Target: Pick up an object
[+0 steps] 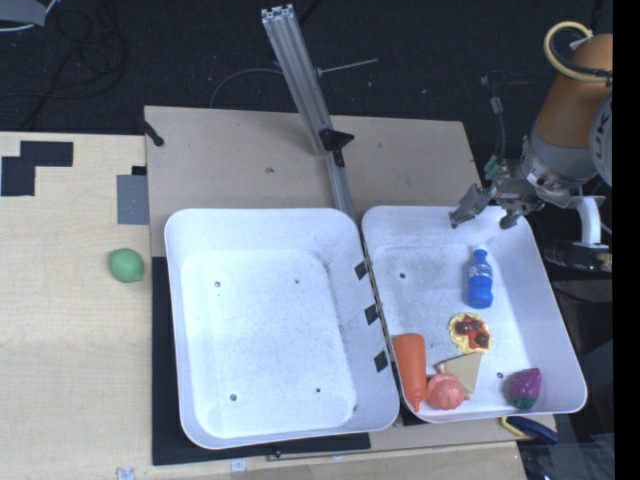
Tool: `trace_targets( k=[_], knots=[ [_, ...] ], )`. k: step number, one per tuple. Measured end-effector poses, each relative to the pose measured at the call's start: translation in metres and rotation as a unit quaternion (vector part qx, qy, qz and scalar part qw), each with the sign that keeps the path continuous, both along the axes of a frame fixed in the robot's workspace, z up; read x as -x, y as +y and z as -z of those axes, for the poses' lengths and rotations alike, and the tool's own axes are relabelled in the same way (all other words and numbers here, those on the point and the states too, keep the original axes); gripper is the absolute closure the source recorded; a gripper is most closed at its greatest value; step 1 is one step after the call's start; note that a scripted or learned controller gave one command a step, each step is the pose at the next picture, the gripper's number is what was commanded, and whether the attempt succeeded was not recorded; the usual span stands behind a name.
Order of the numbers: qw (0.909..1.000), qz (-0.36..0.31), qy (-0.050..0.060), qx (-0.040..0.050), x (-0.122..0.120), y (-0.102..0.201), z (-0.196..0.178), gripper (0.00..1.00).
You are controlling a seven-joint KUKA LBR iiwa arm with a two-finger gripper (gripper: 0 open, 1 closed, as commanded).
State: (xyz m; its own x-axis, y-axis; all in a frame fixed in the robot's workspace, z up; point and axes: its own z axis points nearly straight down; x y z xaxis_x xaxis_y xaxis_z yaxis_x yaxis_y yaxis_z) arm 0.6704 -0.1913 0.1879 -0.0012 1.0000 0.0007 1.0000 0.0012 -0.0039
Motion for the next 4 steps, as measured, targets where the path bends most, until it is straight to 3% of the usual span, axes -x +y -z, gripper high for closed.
trace_targets(
  k=[1,2,3,4],
  knots=[
    [1.0000,0.000,0.001,-0.0003,0.002,0.008,0.061,0.00],
    [1.0000,0.000,-0.001,0.0002,0.003,0.009,0.099,0.00],
    [1.0000,-0.001,-0.002,0.0006,0.002,0.008,0.086,1.00],
    [1.0000,0.000,-0.005,0.0009,0.007,0.013,0.027,1.00]
  ],
)
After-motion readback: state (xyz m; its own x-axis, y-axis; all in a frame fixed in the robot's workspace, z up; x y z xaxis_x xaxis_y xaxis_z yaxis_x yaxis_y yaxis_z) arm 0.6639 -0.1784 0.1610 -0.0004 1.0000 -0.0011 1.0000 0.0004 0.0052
